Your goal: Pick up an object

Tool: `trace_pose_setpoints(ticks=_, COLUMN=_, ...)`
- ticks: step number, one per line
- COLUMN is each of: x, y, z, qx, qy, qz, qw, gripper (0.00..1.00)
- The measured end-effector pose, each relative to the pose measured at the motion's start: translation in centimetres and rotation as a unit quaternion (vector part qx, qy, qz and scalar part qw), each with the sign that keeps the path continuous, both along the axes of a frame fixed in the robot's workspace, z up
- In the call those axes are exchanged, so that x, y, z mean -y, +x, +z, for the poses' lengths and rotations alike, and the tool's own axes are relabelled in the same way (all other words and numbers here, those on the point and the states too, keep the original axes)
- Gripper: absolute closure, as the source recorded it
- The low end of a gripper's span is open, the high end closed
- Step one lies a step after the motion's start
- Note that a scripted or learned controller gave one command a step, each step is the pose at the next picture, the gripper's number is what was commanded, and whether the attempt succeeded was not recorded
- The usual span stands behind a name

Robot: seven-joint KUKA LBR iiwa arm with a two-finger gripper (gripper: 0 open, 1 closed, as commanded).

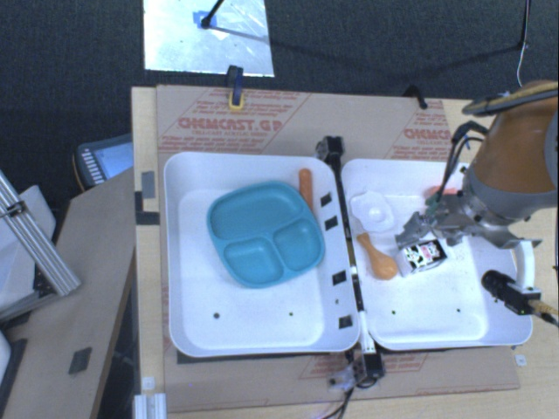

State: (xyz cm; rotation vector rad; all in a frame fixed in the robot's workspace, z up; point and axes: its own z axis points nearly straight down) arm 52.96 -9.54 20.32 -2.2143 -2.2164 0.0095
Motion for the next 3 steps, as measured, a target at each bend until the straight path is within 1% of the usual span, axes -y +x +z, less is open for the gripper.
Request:
trace_pose_setpoints(ticks=1, x=0.0, y=0.3, z=0.5, qx=0.006, qy=-0.0009, qz=0.001, qw=1.0, gripper=0.0)
trace_pose_setpoints(ticks=2, x=0.8, y=-0.2, z=-5.3, qx=0.003, qy=-0.0006, qz=0.0, qw=1.0, gripper=0.0)
trace_pose_setpoints(ticks=3, x=1.0, y=0.0, z=-9.1, qx=0.008, qy=-0.0025, qz=-0.001, qw=1.0, gripper=0.0)
